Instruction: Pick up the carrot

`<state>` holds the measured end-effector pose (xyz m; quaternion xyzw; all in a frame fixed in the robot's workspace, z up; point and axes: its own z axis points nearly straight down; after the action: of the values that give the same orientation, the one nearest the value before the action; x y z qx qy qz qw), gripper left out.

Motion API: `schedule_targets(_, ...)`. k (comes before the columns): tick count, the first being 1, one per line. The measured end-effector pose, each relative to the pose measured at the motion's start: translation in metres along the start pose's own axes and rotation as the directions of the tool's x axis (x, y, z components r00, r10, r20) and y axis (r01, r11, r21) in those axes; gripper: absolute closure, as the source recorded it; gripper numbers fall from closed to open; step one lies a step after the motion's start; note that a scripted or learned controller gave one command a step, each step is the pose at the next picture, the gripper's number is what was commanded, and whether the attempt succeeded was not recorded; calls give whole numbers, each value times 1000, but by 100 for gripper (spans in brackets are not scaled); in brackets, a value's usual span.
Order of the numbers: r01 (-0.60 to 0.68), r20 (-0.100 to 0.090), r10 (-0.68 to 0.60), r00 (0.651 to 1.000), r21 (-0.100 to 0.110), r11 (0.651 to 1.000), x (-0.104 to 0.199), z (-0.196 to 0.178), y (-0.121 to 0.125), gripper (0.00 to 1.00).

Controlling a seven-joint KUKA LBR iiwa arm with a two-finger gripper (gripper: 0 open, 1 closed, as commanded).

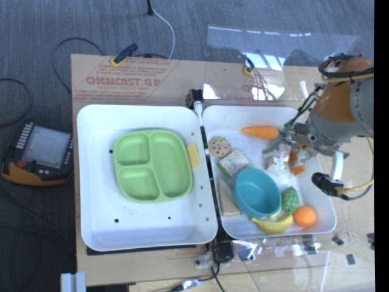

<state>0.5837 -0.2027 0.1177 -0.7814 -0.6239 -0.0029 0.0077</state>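
Note:
The carrot (260, 132) is orange and tapered. It lies on its side near the far wall of the right bin (243, 115), pointing left. My gripper (287, 140) hangs over the right bin just to the right of the carrot's thick end, close to it. I see nothing of the carrot inside it. The grey arm with its orange band (340, 105) reaches in from the right above the bin's right side.
Under the gripper lie a white-pink packet (278, 159) and a small orange piece (296, 165). The right bin also holds a cookie (219, 145), cracker (234, 161), blue bowl (258, 191), broccoli (290, 198), banana (273, 224) and orange (305, 216). A green divided plate (151, 165) sits in the left bin.

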Motion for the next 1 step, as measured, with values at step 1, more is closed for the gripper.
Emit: schedule_targets(1, 6, 4, -6, 1000, -7, 1000, 24, 20, 61, 0)
